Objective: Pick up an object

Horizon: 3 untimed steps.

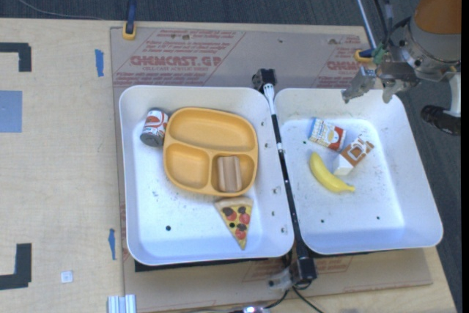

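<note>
The pincer hung open over the far edge of the right bin, holding nothing. Just below it lay a carton, a small box and a banana, all untouched. No pick was done yet; reaching down and grabbing were left.

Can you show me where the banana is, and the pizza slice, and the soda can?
banana [330,175]: camera view, middle of its yellow body.
pizza slice [237,220]: camera view, its topped centre.
soda can [153,127]: camera view, its side.
</note>
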Available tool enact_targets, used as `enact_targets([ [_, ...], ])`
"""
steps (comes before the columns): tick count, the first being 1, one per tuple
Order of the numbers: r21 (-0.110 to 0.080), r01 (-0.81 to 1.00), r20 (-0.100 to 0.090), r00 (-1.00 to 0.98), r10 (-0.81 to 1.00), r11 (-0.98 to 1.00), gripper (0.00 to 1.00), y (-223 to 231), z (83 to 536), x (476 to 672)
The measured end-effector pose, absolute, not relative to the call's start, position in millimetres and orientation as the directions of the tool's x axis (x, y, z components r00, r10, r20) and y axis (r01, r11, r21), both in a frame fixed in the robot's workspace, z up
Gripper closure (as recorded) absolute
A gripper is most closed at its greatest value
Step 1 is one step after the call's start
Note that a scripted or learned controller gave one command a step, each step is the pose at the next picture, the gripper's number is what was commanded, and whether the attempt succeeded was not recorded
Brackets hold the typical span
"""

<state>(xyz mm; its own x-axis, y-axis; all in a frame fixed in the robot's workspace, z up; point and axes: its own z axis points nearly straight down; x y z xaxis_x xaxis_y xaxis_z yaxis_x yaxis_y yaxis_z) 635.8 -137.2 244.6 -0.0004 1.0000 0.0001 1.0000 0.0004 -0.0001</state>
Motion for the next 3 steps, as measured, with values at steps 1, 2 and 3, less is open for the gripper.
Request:
enact_targets([
  [1, -0.004, 1.000, 0.000, 0.002, 1.000, -0.002, 0.00, -159, 108, 533.9],
  [2, 0.018, 1.000, -0.008, 0.001, 1.000, -0.001, 0.00, -98, 89, 483.5],
  [3, 0.028, 1.000, -0.017, 0.006, 1.000, -0.006, 1.00, -102, 101, 485.7],
])
